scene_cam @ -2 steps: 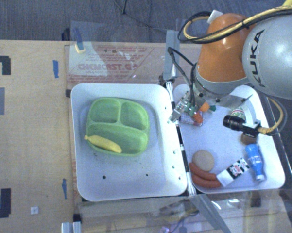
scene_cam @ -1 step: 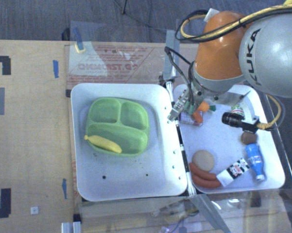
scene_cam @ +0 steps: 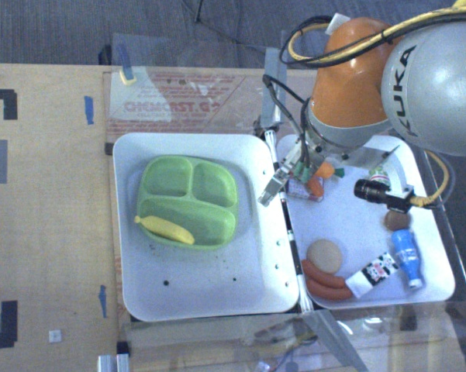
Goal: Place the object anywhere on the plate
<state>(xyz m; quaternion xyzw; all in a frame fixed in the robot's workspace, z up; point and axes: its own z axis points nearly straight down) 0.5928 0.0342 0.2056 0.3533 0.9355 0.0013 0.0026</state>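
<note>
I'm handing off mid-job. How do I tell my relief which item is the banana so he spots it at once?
Look in the left white bin, at the green divided plate. The banana lies along the plate's front-left rim: the sole yellow, curved item in that bin.

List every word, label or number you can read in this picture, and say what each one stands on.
"KUKA": on the grey arm, cut off at the picture's top right.
Red print on the clear sheet behind the left bin: too blurred to read.
Pattern on the small black-and-white carton: no legible words.
</note>
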